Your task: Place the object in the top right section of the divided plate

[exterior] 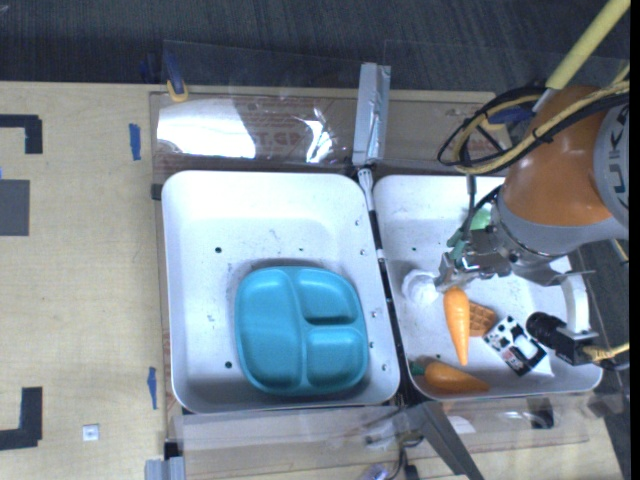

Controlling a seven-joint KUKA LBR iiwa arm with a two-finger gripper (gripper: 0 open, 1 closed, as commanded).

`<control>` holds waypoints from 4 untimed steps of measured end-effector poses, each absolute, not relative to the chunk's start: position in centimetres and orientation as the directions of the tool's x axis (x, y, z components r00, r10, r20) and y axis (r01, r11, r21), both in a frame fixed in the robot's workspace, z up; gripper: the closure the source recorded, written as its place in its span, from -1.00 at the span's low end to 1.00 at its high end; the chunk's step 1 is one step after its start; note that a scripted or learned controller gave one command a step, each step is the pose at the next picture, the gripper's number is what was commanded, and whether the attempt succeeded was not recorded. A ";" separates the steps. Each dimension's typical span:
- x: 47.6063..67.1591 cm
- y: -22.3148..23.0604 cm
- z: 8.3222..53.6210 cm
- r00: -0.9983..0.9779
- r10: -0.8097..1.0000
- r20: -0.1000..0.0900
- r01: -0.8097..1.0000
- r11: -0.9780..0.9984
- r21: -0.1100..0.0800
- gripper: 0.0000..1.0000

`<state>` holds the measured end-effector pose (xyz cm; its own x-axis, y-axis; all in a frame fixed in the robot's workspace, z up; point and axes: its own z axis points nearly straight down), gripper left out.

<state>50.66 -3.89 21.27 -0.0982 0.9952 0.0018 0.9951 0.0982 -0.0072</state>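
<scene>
Orange carrot (456, 323) directly under gripper (462, 273), long axis running down bin (560, 373); grip state indiscernible. Blue plate (298, 328) well left, neighbouring bin (190, 268).

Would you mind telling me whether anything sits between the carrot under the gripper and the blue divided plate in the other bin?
Only the bin walls where the two bins meet lie between the carrot and the divided plate. The plate's top right section holds nothing visible. The gripper hangs right above the carrot's top end.
</scene>
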 end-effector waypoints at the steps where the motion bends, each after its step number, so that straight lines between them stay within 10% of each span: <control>1: 48.0 3.8 22.6 -0.150 0.989 0.002 0.989 0.150 -0.007 1.00; 2: 48.0 12.1 16.3 -0.058 0.998 -0.001 0.998 0.058 -0.002 1.00; 3: 48.1 11.9 17.0 -0.054 0.999 -0.002 0.999 0.054 -0.006 1.00; 4: 51.1 22.3 20.6 -0.095 0.996 0.000 0.996 0.095 -0.002 1.00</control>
<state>51.07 22.35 20.57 -0.0946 0.9955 0.0004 0.9955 0.0946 -0.0022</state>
